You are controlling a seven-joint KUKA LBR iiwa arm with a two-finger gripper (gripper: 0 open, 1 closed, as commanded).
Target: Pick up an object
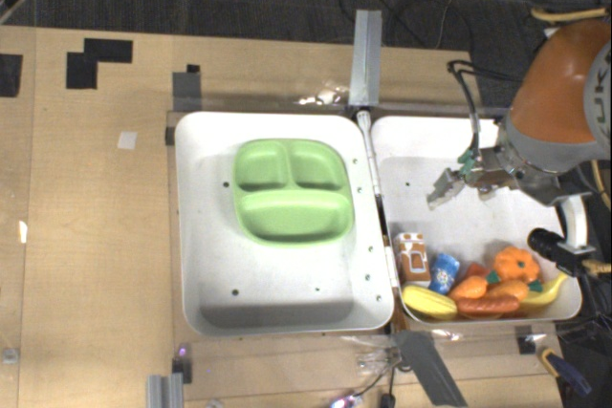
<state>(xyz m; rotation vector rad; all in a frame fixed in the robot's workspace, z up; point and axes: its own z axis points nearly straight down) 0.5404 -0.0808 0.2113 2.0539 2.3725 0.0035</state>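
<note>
A: Which parts lie at 9 o'clock?
B: The left bin (196, 234), a shallow white tray on the wooden surface (86, 234). It holds a green divided plate (292, 189), lying flat with two small compartments at its far edge and one long compartment at its near edge.

A: And at 3 o'clock?
B: The right bin (421, 158), just beside the left one. The arm (564, 100), grey with an orange band, reaches in from the 3 o'clock edge. Its gripper (449, 189) hangs over the bare middle of this bin, pointing toward 8 o'clock.

A: State of the fingers?
B: Slightly spread, with nothing between them.

A: Where are the objects to pick?
B: Clustered along the bin's 6 o'clock wall, well apart from the gripper. From 9 toward 3 o'clock: a brown-and-white carton (413, 256), a blue packet (444, 272), a yellow banana (428, 303) nearest the wall, a red sausage-like piece (490, 305), an orange fruit (469, 288), a small pumpkin (516, 265) and a second yellow piece (548, 291).
</note>
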